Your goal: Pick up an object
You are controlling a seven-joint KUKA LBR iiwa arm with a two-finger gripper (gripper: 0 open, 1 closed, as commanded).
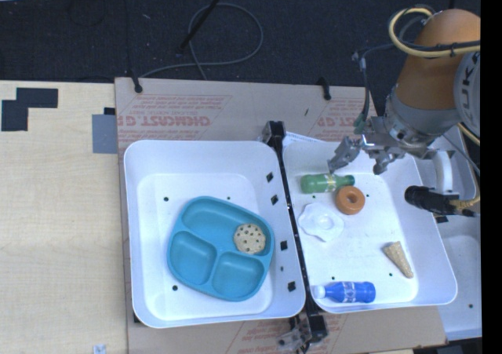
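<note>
Two white bins [141,187], cardboard sheet [196,113], dark floor [118,15]

Floor: we see dark carpet [118,23] strewn with black cables [227,27].
Desk: we note pale wood [55,219] under a cardboard sheet [196,109].

green bottle [326,183] on its side | right bin's far end | beside orange donut [350,201]
</note>
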